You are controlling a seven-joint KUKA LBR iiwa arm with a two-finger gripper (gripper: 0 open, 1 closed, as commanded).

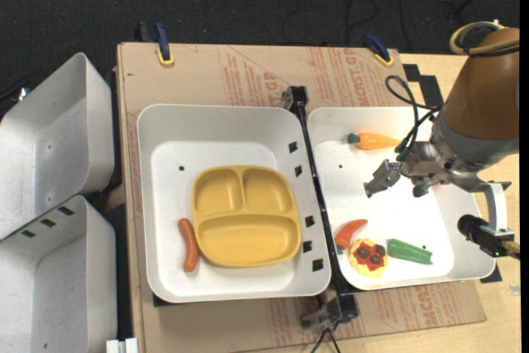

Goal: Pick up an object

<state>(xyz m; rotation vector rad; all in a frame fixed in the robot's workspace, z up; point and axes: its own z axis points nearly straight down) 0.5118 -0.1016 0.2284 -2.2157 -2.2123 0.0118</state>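
One carrot [376, 140] lies just beyond the tool [402, 178], whose fingers hang spread apart, gripping nothing.

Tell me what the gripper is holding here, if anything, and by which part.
Nothing. The gripper hangs open over bare floor of the right bin, nothing between its fingers.

Even overhead light is falling on the table [248, 66], keeping its brown surface and the two white bins bright while the floor [74, 4] behind is staying dark. The left bin [157, 202] and right bin [335, 132] are showing almost no glare (only a soft sheen along their rims). Shadows are lying short and faint under the yellow tray [246, 216]. Focus is holding fairly sharp across the middle; the orange band [488, 83] is looking slightly soft, and fine detail is appearing grainy.
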